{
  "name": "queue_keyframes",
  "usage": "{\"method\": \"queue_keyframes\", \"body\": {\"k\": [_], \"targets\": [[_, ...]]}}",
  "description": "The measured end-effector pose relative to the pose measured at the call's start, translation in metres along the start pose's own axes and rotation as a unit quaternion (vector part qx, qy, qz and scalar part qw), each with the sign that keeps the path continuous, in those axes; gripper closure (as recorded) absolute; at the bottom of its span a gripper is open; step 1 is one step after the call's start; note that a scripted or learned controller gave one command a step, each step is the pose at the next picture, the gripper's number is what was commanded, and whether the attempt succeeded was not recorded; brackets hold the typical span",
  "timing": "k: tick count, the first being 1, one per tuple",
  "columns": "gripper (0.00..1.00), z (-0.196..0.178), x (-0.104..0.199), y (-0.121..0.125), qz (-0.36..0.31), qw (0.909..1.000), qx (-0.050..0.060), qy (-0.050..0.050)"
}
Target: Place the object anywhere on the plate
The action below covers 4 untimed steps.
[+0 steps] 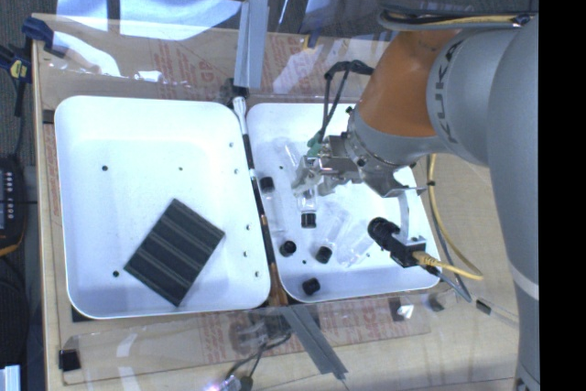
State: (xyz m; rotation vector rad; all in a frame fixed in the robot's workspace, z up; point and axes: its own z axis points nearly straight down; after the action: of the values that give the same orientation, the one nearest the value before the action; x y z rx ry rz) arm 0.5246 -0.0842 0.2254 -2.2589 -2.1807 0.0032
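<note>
The dark ribbed plate [175,251] lies tilted in the lower middle of the left bin [82,119], at the lower left of the frame. The jaws [311,177] hang over the upper middle of the right bin [417,284]; whether they are spread or pressed together cannot be told. Several small black objects [288,247] lie scattered on that bin's floor toward the lower centre, below the jaws and well apart from the plate.

Two white bins [69,197], one ribbed dark plate [175,251], several small black pieces [287,247]
</note>
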Motion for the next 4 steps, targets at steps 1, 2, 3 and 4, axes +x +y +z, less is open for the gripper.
{"method": "queue_keyframes", "body": {"k": [1,2,3,4], "targets": [[1.0,0.035,0.088,0.064,-0.001,1.0,0.002,0.0],[1.0,-0.042,0.205,0.094,0.136,0.9907,0.001,0.0],[1.0,-0.113,0.277,0.121,0.205,0.9788,0.001,-0.001],[0.0,-0.113,0.277,0.12,0.205,0.9788,0.002,-0.001]]}}
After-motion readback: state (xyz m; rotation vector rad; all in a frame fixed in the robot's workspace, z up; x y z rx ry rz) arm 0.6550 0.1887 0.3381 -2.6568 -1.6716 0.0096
